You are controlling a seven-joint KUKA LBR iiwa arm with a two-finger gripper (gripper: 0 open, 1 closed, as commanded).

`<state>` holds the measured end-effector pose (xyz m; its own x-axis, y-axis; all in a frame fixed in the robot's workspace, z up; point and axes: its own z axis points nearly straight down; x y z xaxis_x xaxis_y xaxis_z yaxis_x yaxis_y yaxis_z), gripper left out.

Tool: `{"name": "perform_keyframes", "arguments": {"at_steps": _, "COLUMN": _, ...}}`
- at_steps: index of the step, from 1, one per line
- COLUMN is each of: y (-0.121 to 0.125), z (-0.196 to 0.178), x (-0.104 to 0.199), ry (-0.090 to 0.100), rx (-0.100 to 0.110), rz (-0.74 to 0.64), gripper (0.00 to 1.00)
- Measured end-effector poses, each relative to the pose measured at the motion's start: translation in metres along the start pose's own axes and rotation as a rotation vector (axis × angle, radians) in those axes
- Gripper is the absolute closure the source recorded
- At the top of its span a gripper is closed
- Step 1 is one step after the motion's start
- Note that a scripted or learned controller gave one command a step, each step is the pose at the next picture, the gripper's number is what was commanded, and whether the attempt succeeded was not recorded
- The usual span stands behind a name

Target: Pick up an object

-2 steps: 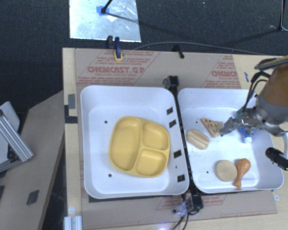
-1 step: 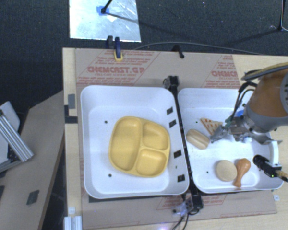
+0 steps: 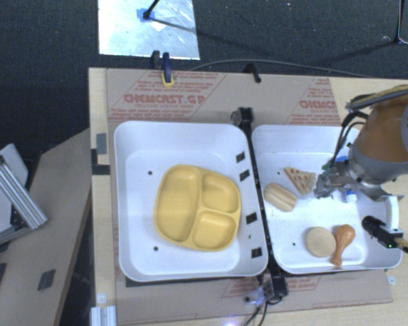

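Bins: two white ones. Left bin (image 3: 132,182) holds one yellow divided tray (image 3: 197,208). Right bin (image 3: 285,138) holds four items: waffle-patterned wedge (image 3: 299,179), tan bread roll (image 3: 280,197), round beige disc (image 3: 319,242), wooden pestle-like piece (image 3: 342,241). Arm reaches in from right, gripper (image 3: 324,184) low just beside wedge; open-or-closed state unreadable.

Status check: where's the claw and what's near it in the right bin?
Claw low in right white bin, beside tan triangular waffle wedge. Nothing seen held. Beige oval bread roll just left.
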<state>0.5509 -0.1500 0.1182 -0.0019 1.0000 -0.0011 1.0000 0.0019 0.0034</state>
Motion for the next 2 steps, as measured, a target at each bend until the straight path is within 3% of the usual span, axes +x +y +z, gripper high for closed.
{"name": "perform_keyframes", "arguments": {"at_steps": 1, "y": -0.007, "z": -0.050, "x": 0.005, "ry": 0.000, "rx": -0.001, "rz": -0.001, "gripper": 1.00}}
{"name": "perform_keyframes", "arguments": {"at_steps": 2, "y": 0.002, "z": -0.096, "x": 0.003, "ry": -0.001, "rx": -0.004, "rz": -0.003, "gripper": 1.00}}
